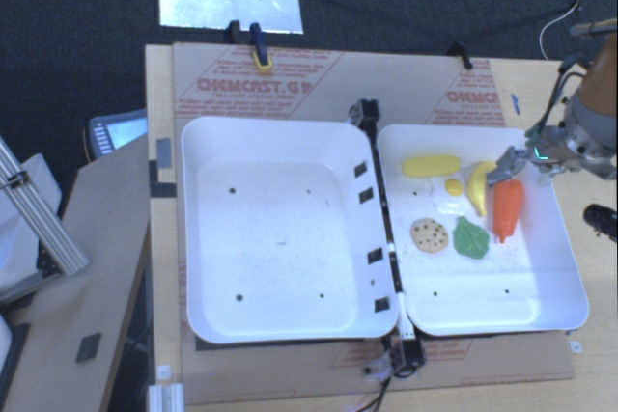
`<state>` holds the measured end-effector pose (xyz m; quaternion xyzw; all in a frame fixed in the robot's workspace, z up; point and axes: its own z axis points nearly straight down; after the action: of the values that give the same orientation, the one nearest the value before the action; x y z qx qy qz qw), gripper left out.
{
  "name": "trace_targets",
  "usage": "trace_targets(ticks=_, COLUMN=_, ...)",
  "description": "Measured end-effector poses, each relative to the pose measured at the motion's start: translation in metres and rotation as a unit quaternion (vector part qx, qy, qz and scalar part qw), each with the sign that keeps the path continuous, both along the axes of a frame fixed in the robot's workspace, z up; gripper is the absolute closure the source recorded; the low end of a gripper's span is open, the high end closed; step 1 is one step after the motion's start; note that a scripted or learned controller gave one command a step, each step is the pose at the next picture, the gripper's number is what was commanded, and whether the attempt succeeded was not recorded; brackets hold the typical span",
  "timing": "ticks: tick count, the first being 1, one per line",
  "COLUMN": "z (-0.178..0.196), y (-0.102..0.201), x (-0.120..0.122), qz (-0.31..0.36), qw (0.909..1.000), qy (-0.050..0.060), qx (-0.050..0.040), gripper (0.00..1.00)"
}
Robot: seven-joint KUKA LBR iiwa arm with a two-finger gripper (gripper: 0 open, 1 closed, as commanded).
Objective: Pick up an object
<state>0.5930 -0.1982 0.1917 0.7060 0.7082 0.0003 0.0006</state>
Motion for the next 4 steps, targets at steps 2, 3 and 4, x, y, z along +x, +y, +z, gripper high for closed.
trace_targets(ticks=2, z=-0.112, y=0.012, x=-0.009, qz=0.001, qw=1.0, qy=0.0, qx=-0.0004, gripper=0.0)
trace_targets(ticks=3, z=-0.096, y=0.011, x=-0.009, qz=0.001, qw=1.0, qy=0.0, qx=-0.0004, gripper=1.0)
trace_targets(ticks=4, z=-0.025, y=0.046, x=0.082, qz=0.004, qw=1.0, qy=-0.007, qx=-0.0009, gripper=1.0)
